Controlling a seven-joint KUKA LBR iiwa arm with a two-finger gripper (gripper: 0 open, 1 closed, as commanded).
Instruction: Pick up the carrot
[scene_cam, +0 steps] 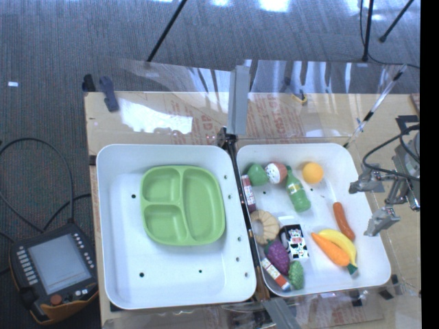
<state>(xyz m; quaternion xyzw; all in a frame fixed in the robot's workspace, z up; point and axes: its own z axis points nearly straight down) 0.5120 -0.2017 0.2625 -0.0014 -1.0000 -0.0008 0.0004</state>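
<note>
The carrot is an orange tapered piece lying in the right bin near its front right corner. It rests against a yellow banana on its right side. My gripper hangs over the right rim of that bin, up and to the right of the carrot and apart from it. Its two grey fingers are spread open with nothing between them.
The right bin also holds a red sausage, an orange ball, a green bottle, a purple grape bunch, a round biscuit and several other toys. The left bin bears a green divided plate. Cables hang at the right.
</note>
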